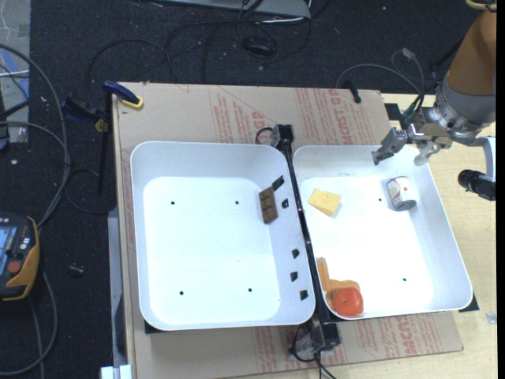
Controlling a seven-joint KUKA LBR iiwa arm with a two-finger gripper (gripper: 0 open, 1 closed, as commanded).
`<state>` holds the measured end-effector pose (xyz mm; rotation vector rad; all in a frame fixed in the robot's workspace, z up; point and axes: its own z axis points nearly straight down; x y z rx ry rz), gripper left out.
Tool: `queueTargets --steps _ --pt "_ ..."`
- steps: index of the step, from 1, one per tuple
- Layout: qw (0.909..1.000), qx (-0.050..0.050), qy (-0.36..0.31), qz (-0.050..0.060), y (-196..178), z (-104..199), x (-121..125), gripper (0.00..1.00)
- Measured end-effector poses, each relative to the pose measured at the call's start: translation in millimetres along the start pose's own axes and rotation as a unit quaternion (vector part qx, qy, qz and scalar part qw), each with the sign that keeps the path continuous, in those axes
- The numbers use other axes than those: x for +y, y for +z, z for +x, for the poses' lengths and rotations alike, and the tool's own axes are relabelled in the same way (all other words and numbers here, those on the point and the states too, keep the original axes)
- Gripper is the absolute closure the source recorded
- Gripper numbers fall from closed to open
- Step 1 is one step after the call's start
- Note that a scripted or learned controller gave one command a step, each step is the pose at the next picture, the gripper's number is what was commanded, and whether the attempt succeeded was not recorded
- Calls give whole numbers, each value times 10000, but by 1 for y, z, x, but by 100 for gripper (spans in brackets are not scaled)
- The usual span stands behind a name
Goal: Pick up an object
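My gripper (405,148) hangs over the far edge of the right bin (442,235), its two dark fingers spread apart with nothing between them. A small white can with a red label (399,193) lies on its side just below the gripper, near the bin's far right. A yellow block (324,202) rests at the bin's far left. A red ball-like object (346,299) sits beside an orange piece (330,279) in the near left corner. A brown bar (268,205) leans on the right wall of the left bin (158,212).
The two bins sit side by side on a cardboard sheet (331,109), joined by a black divider with clips (296,251). Cables trail across the dark floor behind, and a blue and yellow clamp (122,95) grips the cardboard's far left corner.
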<state>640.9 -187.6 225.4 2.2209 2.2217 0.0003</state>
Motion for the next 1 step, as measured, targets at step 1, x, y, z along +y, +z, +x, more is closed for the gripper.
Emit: queueTargets --steps 1 --pt "10000 0 -3 -3 -10 0 0 100"
